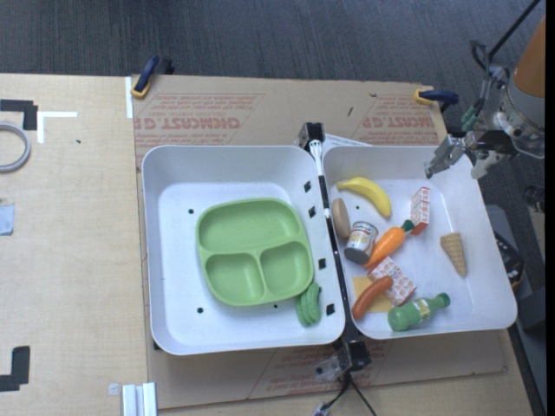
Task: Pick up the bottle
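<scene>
**A:** Camera view: where's the gripper (453,154) at? Looks like it's up over the right bin's (486,232) far corner, nothing between its fingers. How far open it is, I can't tell.

**B:** Yeah, so the approach has barely begun. The green bottle (416,312) lies on its side at the near edge, just beside the hot dog (373,294). It needs to come down there and line up across the body.

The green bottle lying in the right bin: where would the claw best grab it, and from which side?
Probably from straight above, across the middle of the green bottle, fingers closing on its two long sides. It lies flat, cap toward the right, near the bin's front wall, with a snack packet close behind, so sideways approaches look cramped.
</scene>
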Motion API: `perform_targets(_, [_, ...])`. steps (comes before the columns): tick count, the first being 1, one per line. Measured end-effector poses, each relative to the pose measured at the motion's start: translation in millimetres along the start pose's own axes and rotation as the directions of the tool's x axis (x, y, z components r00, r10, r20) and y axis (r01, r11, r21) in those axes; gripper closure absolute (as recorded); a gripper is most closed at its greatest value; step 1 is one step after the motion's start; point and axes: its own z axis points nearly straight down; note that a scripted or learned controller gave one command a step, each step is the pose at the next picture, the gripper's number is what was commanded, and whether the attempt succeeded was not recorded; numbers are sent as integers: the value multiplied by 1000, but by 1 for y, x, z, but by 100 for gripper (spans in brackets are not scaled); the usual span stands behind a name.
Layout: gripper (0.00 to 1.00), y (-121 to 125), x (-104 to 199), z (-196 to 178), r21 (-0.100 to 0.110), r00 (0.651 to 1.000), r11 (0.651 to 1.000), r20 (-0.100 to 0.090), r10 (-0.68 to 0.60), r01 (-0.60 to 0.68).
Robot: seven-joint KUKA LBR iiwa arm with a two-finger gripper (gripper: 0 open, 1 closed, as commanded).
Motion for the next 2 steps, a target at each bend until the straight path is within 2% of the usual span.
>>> perform_targets(1, [100, 1, 0, -9, -1, 1000, 1000, 1, -2, 2])
perform_targets(2, [100, -56, -56, -30, -2, 969, 969, 1, -247, 247])
